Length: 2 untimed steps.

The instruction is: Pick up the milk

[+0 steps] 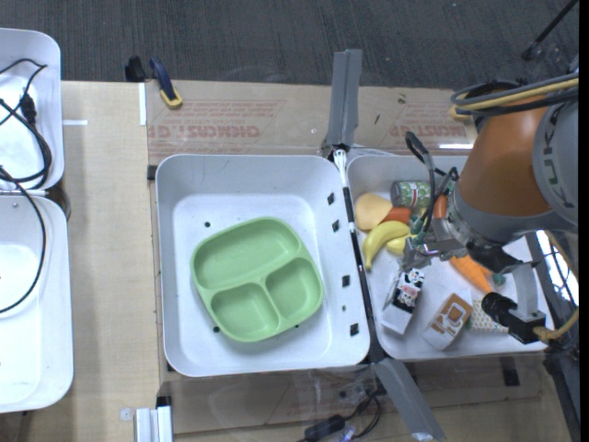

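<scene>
Two bins (175,247); one milk carton (403,297)

The table (110,247) is pale wood with a sheet of brown cardboard (248,118) printed in red along its far edge. Two shallow white bins sit side by side directly on it: the left bin (175,274) near the middle, and the right bin (391,343) touching it toward the right edge. A small blue and yellow clamp (164,83) lies at the far edge, near the cardboard's left end.
</scene>
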Each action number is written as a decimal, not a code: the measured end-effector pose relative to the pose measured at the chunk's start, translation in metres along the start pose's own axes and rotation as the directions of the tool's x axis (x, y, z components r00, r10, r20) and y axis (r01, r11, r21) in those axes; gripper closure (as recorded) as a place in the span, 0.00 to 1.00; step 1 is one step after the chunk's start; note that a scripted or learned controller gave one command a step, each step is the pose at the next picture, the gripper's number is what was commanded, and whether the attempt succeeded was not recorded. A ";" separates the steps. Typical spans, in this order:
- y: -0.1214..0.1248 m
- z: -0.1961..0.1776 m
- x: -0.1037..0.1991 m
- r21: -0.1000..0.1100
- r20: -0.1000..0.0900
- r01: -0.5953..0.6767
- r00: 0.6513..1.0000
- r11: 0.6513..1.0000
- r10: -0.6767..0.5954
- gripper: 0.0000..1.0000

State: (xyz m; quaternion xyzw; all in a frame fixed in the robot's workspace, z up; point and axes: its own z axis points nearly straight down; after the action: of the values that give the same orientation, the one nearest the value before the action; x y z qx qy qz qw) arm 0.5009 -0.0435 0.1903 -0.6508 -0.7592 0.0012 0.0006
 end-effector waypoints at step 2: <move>0.010 -0.030 -0.060 0.002 0.000 -0.093 0.996 0.996 0.093 0.00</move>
State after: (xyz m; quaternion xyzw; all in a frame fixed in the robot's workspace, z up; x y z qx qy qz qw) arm 0.5203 -0.1008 0.2205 -0.6853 -0.7283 0.0020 0.0010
